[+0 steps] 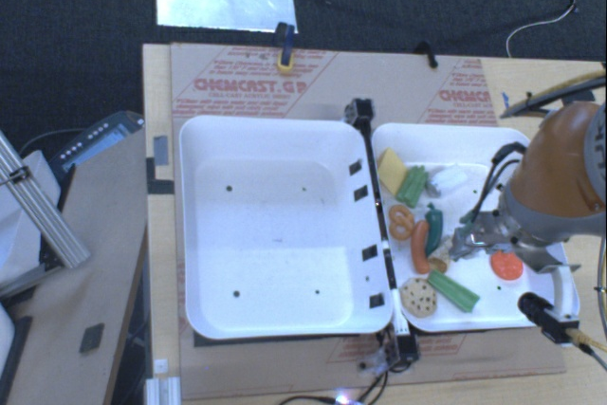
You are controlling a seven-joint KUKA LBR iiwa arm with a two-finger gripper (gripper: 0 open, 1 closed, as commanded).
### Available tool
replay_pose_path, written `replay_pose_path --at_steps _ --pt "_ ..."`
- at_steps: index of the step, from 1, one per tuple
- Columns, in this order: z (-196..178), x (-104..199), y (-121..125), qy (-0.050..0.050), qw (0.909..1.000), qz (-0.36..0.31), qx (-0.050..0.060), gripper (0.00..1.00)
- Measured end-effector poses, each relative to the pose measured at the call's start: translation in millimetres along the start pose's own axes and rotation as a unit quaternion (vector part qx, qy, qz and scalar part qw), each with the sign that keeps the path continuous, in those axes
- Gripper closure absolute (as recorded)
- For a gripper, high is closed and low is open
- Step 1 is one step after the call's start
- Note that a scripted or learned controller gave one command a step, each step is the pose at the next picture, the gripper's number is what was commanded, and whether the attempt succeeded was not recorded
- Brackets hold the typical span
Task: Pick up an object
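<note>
Jaws (462,245), their spread impossible to tell, hover low beside the dark green pepper (433,230); a clean grasp needs centring over 1 toy.

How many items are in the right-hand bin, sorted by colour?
Yellow: 1, wedge
Green: 3, block, dark pepper, long piece
White: 1, lump
Orange or red: 3, pretzel, sausage, round piece
Tan: 1, cookie
Total: 9
</note>
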State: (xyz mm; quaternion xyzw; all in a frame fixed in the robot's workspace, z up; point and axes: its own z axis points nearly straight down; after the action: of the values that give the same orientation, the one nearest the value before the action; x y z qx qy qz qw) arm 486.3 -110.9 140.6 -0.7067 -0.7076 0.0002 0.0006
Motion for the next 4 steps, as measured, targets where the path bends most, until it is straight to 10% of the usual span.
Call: replay_pose_path --at_steps 1,2,3,4 --pt "35 12 8 -0.005 0.9999 0.001 -0.015 1.0" --pt "35 17 2 -0.001 1.0 -0.001 -0.003 1.0" --pt "-48 67 3 0.001 1.0 -0.005 -0.005 1.0" --pt "45 19 -2 -0.001 1.0 0.002 0.003 1.0"
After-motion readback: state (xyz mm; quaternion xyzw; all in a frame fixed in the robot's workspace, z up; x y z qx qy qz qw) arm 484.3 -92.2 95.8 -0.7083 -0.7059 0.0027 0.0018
